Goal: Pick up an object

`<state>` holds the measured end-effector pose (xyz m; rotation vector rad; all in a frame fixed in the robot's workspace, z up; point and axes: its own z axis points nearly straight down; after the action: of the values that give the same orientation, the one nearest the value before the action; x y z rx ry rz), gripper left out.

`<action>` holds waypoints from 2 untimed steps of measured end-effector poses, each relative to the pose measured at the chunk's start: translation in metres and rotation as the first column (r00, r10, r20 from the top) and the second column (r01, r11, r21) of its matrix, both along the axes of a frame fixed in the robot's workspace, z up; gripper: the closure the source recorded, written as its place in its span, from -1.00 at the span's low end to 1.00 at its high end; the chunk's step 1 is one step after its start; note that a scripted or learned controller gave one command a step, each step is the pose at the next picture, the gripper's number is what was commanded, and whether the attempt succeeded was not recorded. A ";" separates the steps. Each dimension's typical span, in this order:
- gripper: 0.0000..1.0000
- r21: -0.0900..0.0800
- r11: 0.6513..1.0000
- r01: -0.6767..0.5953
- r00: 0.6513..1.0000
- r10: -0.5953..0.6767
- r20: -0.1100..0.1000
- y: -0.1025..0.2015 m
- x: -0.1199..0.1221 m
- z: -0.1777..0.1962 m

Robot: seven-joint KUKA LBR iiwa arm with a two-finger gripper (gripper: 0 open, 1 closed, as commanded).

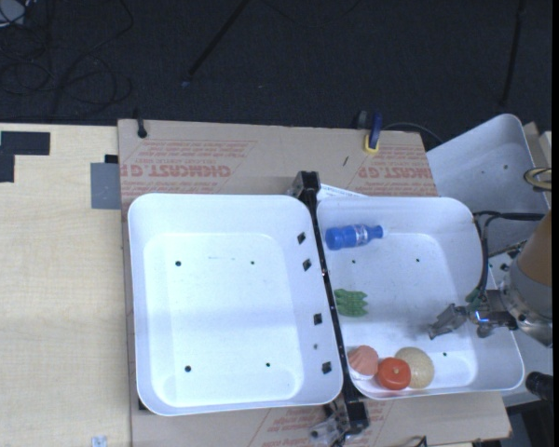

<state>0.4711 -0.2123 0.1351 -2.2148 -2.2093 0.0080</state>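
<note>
Gripper (444, 325) hangs over the right bin (455, 214), can't tell its state. Blue bottle (353, 237) looks light, hard, slick; I'd grab mid-body.

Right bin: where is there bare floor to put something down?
Bare floor lies mid-bin, between the blue bottle, the green toy and the end effector. The near corner is crowded: pink ball, red ball, cream ball.
</note>
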 end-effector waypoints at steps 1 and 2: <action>-1.00 -0.011 1.000 -0.005 1.000 0.005 0.025 0.001 0.024 0.131; -1.00 -0.007 1.000 -0.004 1.000 0.005 0.013 -0.001 0.063 0.123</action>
<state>0.5337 -0.2137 0.2583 -2.2199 -2.2243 0.0004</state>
